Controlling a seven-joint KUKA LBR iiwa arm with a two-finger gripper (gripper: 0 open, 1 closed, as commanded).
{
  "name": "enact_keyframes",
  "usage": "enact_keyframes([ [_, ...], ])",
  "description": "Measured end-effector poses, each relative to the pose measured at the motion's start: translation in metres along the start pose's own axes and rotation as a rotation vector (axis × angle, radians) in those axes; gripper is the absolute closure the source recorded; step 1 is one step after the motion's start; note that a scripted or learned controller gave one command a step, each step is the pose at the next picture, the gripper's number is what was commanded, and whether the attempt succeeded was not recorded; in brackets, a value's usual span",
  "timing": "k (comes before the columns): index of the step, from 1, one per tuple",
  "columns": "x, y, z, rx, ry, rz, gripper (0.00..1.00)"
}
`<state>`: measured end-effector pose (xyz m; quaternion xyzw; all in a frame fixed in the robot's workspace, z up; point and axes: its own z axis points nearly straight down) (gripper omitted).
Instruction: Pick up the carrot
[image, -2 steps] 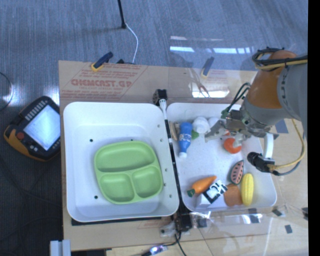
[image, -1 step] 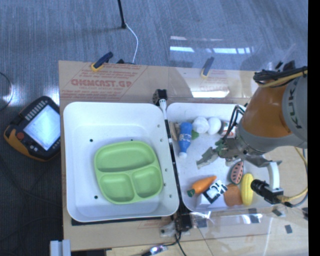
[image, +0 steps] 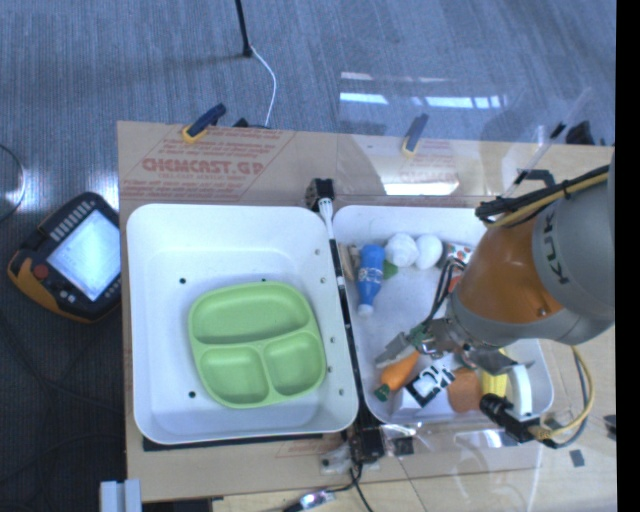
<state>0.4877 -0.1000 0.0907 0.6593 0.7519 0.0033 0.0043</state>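
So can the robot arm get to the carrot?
Probably yes. The carrot lies bare in the right bin, nothing on top, and the gripper hangs just beside it.

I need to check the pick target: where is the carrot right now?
The carrot lies in the right bin, near its front-left corner, just left of the gripper and below the blue bottle.

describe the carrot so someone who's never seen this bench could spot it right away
Look in the right-hand white bin, under the arm's orange band. Near its front-left corner lies the carrot, just left of the gripper. It is a small orange taper with a green end, unlike the blue bottle and white balls farther back.
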Motion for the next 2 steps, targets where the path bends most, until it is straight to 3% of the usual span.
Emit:
enact_keyframes([
  [1, 0.0, 0.001, -0.01, -0.002, -0.001, 0.001, 1.0],
  [2, 0.078, 0.008, -0.12, 0.013, 0.001, 0.385, 1.0],
])
